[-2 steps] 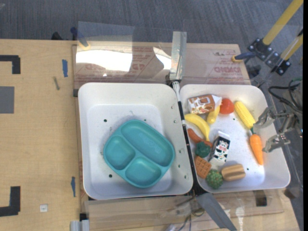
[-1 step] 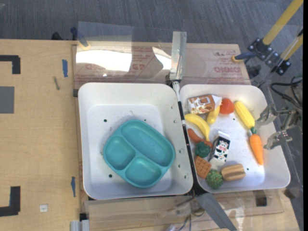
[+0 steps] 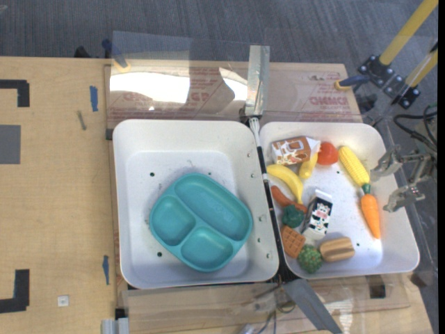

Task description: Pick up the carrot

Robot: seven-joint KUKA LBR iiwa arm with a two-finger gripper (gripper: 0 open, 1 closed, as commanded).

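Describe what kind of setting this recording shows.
Probably a robot lab test bench, not a kitchen: two white bins sit on a taped wooden bench, one holding a teal divided plate, the other toy food including a carrot.

We see a pale wooden desk (image 3: 49, 207) carrying two shallow white bins side by side, the left bin (image 3: 132, 145) touching the right bin (image 3: 400, 249), with blue tape strips (image 3: 93, 97) nearby.
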